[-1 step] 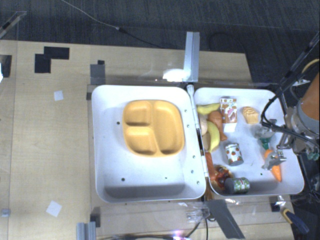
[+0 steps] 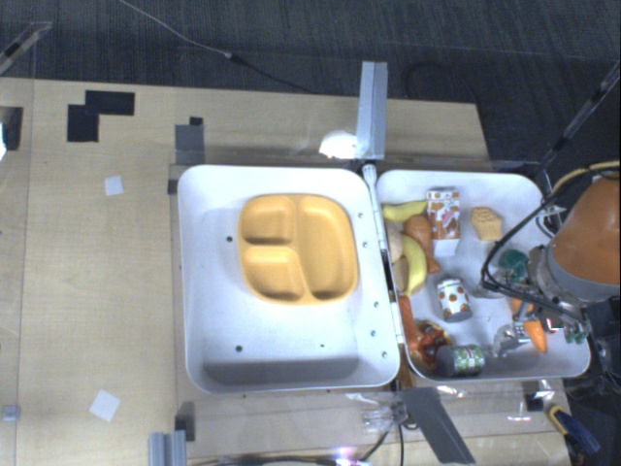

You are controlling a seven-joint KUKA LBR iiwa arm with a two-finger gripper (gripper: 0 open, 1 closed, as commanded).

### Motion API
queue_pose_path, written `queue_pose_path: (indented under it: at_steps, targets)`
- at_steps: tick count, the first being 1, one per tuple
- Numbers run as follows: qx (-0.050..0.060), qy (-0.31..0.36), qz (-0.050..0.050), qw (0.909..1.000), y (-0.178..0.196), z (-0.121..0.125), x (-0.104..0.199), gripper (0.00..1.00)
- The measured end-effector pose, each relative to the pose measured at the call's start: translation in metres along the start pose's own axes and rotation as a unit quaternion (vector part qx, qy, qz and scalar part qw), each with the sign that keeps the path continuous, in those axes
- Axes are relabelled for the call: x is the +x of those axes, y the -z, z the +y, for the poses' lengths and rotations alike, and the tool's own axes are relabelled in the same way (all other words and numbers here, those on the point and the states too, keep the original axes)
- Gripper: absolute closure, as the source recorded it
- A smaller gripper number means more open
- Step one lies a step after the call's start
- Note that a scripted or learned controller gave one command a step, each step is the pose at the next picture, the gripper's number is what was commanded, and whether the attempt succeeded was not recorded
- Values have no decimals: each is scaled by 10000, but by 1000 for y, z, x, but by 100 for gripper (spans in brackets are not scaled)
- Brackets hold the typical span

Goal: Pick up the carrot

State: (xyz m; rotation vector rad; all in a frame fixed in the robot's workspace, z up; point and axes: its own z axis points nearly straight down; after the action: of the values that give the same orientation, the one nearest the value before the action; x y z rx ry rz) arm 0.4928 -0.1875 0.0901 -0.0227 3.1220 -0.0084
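Note:
The carrot (image 2: 536, 337) shows as an orange piece in the right bin's (image 2: 505, 194) front right corner, partly covered by the arm's wrist. My gripper (image 2: 529, 330) is down in that corner, right over the carrot and touching or nearly touching it. Cables and the wrist's grey body hide how the gripper meets the carrot. The orange band (image 2: 590, 233) of the arm sits just above, at the view's right.
The right bin also holds two bananas (image 2: 413, 260), a small printed box (image 2: 443, 212), a tan biscuit (image 2: 487, 223), a white can (image 2: 453, 299), a dark can (image 2: 464, 359) and a red-orange item (image 2: 425, 336). The left bin (image 2: 209, 289) holds a yellow divided plate (image 2: 295, 247).

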Motion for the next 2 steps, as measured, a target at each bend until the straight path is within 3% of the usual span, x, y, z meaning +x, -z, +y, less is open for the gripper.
queue_pose_path:
  at_steps: [1, 2]
  targets:
    - [-16, 1056, 13, 9944, -1, -2, 0, 0]
    - [4, 1094, -28, 9940, 12, -2, -4, 100]
